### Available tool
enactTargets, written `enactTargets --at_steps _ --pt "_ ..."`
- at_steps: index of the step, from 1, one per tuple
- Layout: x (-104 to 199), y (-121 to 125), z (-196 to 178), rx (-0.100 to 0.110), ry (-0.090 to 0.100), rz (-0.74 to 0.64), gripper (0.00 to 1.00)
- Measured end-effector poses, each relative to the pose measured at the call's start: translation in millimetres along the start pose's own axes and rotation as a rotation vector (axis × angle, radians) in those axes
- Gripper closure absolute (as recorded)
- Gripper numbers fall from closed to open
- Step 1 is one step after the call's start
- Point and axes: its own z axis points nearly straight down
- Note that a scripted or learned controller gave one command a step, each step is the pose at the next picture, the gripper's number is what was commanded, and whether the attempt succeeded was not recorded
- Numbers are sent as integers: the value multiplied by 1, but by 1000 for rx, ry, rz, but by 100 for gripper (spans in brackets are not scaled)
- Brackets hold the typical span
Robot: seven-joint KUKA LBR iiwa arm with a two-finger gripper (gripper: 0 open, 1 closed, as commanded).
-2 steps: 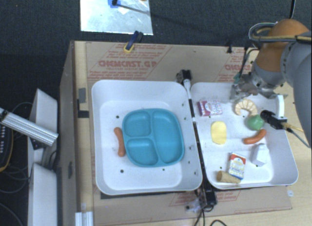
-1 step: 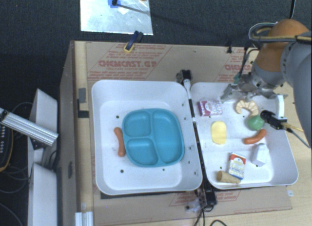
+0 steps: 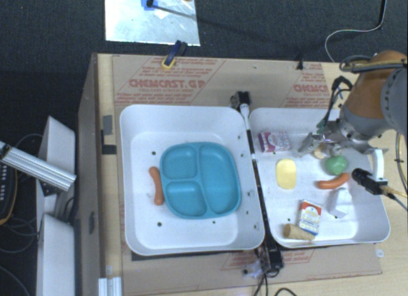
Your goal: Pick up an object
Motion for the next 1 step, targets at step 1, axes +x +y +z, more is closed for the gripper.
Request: enactTargets --at_steps 1 --pt "-20 -2 -31 -3 -1 0 0"
